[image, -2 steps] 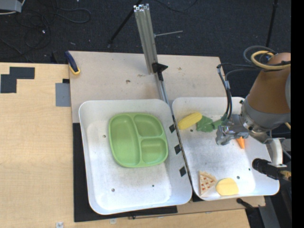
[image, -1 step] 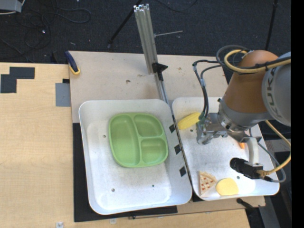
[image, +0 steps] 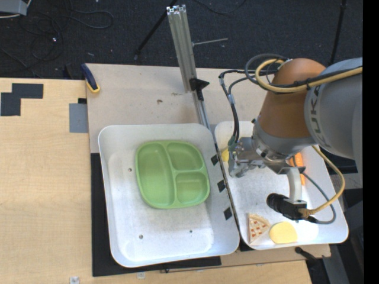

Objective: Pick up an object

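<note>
My gripper (image: 238, 163) is low in the right bin (image: 331, 232), close to its left wall, under the grey and orange arm. A small yellow piece (image: 225, 155) peeks out just left of it; I cannot tell whether the two touch. A pizza-slice toy (image: 256, 227) and a round yellow object (image: 283, 233) lie at the near end of the right bin. An orange object (image: 301, 163) shows partly behind the wrist. A green divided plate (image: 172, 174) lies in the left bin (image: 118, 218).
A metal post (image: 183, 52) rises behind the bins, with a bracket running down between them. Black clips (image: 220, 185) sit on the shared wall. The bench's wooden surface (image: 41, 176) extends to the left.
</note>
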Action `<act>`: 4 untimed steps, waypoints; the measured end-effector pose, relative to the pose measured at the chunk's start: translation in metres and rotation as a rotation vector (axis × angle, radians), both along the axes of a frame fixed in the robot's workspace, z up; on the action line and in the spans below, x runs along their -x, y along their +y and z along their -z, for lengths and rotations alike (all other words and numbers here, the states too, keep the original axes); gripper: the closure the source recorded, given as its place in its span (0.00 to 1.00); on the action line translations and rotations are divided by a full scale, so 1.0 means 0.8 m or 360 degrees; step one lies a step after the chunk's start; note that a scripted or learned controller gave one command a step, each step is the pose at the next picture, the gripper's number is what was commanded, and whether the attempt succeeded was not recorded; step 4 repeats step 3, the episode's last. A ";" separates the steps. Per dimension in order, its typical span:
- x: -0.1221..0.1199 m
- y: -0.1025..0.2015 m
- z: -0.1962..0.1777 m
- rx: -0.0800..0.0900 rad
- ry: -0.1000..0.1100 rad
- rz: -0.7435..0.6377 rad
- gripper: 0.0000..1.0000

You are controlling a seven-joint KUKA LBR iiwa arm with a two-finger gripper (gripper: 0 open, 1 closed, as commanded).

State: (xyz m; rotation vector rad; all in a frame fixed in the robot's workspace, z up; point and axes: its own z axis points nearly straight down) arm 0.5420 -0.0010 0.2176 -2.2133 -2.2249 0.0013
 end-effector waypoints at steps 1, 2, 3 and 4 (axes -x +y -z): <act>-0.009 0.060 -0.013 0.0000 -0.0001 0.0001 1.00; -0.012 0.126 -0.001 0.0002 0.0001 0.0000 1.00; -0.011 0.123 -0.001 0.0004 0.0001 0.0004 0.00; -0.011 0.123 -0.001 0.0004 0.0001 0.0004 0.00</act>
